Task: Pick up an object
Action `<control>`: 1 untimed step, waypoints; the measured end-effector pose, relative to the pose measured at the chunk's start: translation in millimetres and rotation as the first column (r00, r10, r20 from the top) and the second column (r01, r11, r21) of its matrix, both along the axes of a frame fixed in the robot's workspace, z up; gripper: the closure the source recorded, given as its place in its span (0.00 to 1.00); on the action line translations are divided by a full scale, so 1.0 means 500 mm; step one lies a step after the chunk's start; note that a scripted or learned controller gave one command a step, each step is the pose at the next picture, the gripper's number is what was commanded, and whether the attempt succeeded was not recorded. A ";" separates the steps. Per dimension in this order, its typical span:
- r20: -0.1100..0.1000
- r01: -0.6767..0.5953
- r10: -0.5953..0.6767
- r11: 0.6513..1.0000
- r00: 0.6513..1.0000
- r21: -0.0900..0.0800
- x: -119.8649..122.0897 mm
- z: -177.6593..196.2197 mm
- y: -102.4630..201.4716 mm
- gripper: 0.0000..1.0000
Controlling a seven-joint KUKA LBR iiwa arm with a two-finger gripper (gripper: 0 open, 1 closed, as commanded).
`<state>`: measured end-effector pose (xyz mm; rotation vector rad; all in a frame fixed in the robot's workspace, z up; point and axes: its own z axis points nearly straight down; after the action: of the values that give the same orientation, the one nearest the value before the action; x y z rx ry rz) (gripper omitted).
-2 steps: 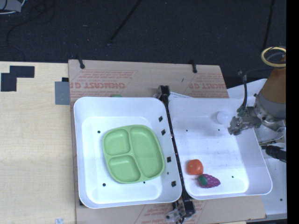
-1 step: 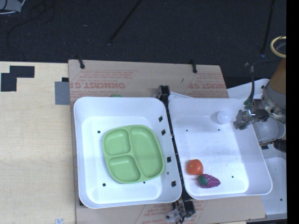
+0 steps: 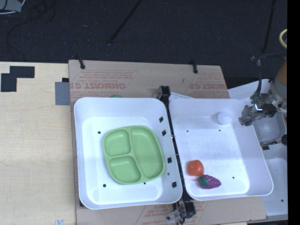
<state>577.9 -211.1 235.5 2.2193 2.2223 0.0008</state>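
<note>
- Two shallow white bins sit side by side on a cardboard sheet on the desk.
- Left bin: holds a light-green divided plate, three compartments, lying flat near the bin's middle, slightly rotated.
- Right bin: three small objs.
- Orange-red round toy, tomato-like, in the lower left part of the right bin, close to the divider between bins.
- Purple grape-bunch toy w/ a green bit at its left end, just beside the tomato, down and to the right; looks almost touching, can't tell for sure.
- White ball-like obj near the top of the right bin, well apart from the other two; pale on pale, hard to make out.
- Gripper is at the right bin's upper right edge, pointing left, near the white obj but apart from it.
- Fingers: nothing seen between them; how far open can't be told at this res.
- Arm wrist, w/ cables, at the frame's right edge.
</note>
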 end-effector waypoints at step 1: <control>-0.003 -0.003 0.003 1.000 1.000 0.003 0.005 0.015 0.114 1.00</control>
<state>580.4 -154.2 243.0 2.2187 2.2289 0.0002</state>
